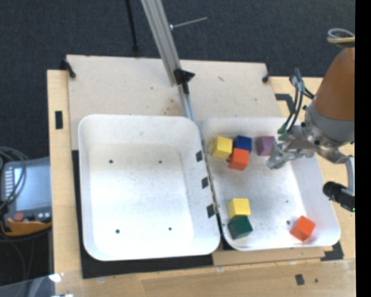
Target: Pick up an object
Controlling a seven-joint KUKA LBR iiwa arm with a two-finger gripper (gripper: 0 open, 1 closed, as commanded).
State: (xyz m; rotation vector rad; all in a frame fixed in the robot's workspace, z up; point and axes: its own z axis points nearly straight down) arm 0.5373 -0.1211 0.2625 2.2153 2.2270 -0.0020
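Where the claw (278,159) hangs, purple block (265,145) just beside it

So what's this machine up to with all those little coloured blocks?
A robot arm reaches in from the right over the right bin, its gripper low beside the purple block. Nothing is visibly held. Nearby a yellow block, a blue block and an orange block cluster together.
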